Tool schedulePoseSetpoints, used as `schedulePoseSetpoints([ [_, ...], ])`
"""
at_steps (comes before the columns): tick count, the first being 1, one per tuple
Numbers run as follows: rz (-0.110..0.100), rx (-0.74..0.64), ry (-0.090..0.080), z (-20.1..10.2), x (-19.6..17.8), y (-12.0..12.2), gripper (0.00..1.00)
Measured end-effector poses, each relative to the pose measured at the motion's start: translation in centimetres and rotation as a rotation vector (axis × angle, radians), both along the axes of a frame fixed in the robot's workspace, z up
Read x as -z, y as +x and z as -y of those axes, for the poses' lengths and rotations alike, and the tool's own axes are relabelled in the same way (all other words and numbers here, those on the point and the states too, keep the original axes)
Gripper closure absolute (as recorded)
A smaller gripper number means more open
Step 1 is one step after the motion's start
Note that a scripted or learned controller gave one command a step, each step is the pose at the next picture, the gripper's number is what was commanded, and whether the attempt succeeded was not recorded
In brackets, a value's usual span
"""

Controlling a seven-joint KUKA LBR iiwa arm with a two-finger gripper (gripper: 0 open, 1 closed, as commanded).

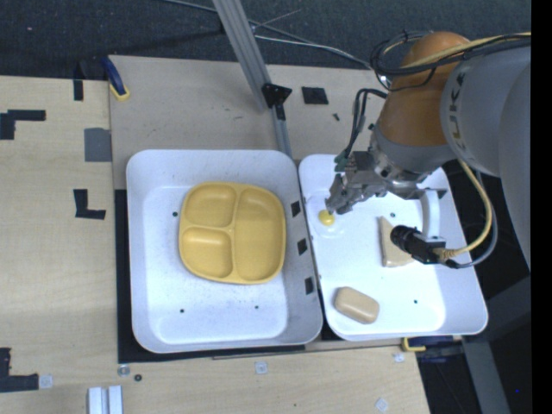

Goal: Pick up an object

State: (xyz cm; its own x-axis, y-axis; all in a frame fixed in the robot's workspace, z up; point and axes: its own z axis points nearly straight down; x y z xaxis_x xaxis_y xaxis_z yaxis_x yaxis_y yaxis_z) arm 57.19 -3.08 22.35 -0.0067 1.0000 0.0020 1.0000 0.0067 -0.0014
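I see two bins side by side on the bench (60, 257). In the left bin (147, 317) a tray with three sections (233, 231) lies in the middle, a bit nearer the far edge than the near edge. In the right bin (457, 313) a small round thing (327, 218) sits by the left edge, near the far left corner. The gripper (338, 203) is right above it, and the arm (431, 102) comes in over the far right corner. A loaf-shaped thing (356, 304) lies near the near left corner. A wedge-shaped thing (392, 244) lies in the middle, partly under a part of the arm. A pole (246, 46) stands behind the bins, near where they meet.
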Motion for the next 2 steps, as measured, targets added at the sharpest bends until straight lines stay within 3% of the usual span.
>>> schedulePoseSetpoints([
  [2,0.000,-0.001,0.000,-10.1,-0.7,-0.5,1.00],
])
